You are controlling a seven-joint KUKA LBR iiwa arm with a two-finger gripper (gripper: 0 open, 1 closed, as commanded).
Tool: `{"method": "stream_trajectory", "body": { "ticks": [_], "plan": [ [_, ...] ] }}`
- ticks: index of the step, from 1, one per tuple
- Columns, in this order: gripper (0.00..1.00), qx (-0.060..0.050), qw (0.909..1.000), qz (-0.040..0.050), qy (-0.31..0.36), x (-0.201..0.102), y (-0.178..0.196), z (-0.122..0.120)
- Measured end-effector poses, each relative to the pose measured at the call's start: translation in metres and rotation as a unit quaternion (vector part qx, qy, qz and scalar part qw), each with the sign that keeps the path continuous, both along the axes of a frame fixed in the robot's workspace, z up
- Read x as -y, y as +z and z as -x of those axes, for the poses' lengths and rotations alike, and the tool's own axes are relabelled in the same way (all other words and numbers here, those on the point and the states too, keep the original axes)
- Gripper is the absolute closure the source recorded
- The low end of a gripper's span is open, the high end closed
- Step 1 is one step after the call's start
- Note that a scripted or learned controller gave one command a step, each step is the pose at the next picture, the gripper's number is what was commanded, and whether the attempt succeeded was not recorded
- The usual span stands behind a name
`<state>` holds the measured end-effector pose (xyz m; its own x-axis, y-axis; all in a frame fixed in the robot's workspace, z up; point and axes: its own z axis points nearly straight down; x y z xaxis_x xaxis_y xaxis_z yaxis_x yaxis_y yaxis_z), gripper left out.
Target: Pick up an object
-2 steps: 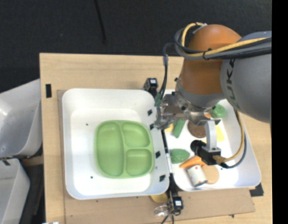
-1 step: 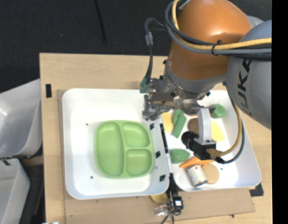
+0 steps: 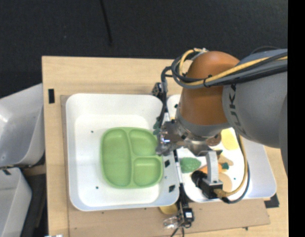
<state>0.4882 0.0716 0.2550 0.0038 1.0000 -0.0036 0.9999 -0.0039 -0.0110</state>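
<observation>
Green plastic plate (image 3: 130, 157), rounded square with three compartments, lies flat in the left white bin (image 3: 78, 132), just beside the gripper (image 3: 164, 143), toward the view's left. Whether the gripper is open or closed, I cannot tell.

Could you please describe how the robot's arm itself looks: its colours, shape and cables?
The thick grey rounded robot arm bears dark lettering and a wide glossy orange band. Black and pale yellow cables loop over the band.
</observation>
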Motion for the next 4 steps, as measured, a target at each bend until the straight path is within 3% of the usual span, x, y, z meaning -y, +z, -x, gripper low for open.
{"method": "stream_trajectory", "body": {
  "ticks": [1, 2, 4],
  "plan": [
    [1.0, 0.008, 1.0, 0.0003, -0.001, 0.08, 0.031, -0.039],
    [1.0, 0.004, 1.0, -0.0021, 0.004, 0.032, 0.011, 0.0],
    [1.0, 0.007, 1.0, -0.0016, 0.004, 0.036, 0.033, -0.004]
  ]
}}
